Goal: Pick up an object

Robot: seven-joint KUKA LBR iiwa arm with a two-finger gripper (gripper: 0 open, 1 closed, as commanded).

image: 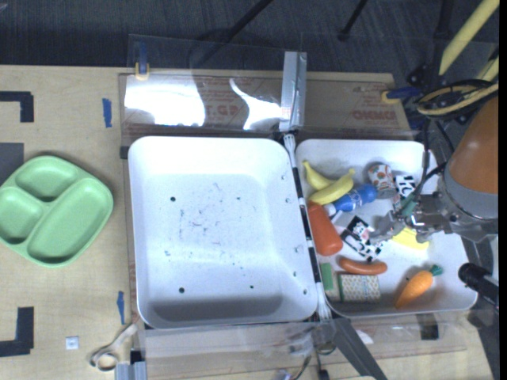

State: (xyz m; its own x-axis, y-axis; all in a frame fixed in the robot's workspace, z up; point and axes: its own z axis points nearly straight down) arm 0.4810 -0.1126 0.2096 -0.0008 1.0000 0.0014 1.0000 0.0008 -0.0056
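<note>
Nothing lifted yet, judging by the look of it: all toys lying in the right bin (432,303). Gripper (394,222) down low among them, near the black-and-white toy (362,237) and the yellow piece (412,237); open or shut, impossible to tell. Grasp and lift both left to do. Close packing all round: banana (329,187), blue toy (355,199), red pepper (324,229), sausage (363,266), carrot (417,286). Left bin (214,228) bare. Green plate (51,210) well apart on the bench. Neighbours likely to crowd any pinch.
</note>
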